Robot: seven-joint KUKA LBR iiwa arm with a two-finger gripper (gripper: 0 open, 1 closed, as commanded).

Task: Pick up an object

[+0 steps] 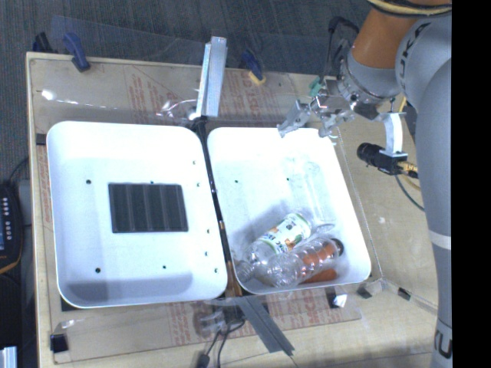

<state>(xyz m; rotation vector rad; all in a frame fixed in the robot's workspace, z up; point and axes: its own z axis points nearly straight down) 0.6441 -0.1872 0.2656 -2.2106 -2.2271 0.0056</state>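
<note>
Clear plastic bottles [295, 251] piled in right bin [253, 159], one w/ white-green label, text unreadable; dark ribbed pad [148, 207] in left bin [77, 152]. Gripper [311, 119] over rim, fingers spread, holding nothing.

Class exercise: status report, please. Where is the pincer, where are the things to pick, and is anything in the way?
Pincer above right bin's far rim, nothing between its fingers. Bottles heaped at right bin's near corner, untouched. Dark ridged pad in left bin. Path down unobstructed.

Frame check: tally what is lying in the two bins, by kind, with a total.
Dark ribbed panel, left bin: 1
Bottles, right bin: 3 — clear upright-lying one, green-and-orange labelled one, orange-brown one
Crumpled clear plastic beside them: 1, kind uncertain
Total: 5
</note>
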